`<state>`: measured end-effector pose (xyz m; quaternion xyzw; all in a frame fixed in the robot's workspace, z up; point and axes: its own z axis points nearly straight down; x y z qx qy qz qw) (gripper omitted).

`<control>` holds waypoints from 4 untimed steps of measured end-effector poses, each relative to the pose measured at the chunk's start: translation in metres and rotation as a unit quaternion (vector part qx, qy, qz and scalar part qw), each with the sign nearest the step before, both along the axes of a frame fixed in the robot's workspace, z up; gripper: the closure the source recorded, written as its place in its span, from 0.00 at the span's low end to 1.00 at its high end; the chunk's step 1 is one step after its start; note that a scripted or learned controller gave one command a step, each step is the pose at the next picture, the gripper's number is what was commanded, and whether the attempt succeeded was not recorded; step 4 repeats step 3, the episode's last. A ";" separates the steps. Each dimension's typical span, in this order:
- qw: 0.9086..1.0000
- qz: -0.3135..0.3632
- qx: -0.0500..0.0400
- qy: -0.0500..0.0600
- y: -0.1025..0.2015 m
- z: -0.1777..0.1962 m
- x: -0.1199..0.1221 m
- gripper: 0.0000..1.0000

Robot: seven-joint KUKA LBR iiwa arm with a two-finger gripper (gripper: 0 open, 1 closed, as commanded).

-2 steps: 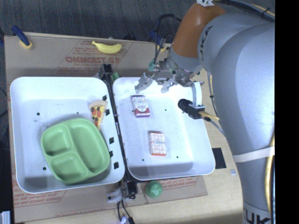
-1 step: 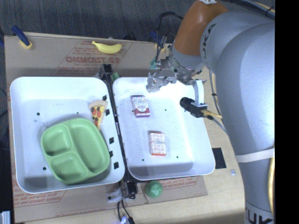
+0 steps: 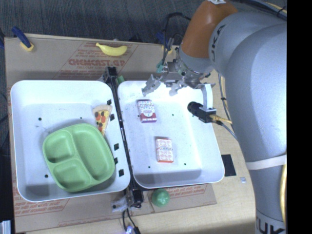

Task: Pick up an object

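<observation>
Your nearest candidate is the upper red packet [image 3: 146,110], lying flat on the floor of the right bin [image 3: 210,150], near its far rim and toward the divider between the bins. Its long side runs roughly away from the camera, top to bottom in the view. The tool [image 3: 163,86] hangs just beyond it, up and slightly right in the view, over the bin's far edge. So the packet lies toward the camera and a little left of the tool; expect a short shift that way before any descent. The tool appears spread with nothing between its prongs, though clutter at the wrist makes that hard to read. A second red packet [image 3: 164,149] lies farther toward the near rim, well apart from the first.
</observation>
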<state>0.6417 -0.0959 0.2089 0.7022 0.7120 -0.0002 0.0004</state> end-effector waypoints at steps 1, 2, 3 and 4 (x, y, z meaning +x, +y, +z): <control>1.000 0.003 -0.001 -0.001 0.000 0.011 0.001 1.00; 1.000 -0.002 0.001 0.003 0.051 -0.017 -0.088 1.00; 1.000 -0.003 0.000 0.002 0.051 -0.016 -0.088 0.00; 1.000 -0.003 0.000 0.002 0.051 -0.016 -0.088 0.00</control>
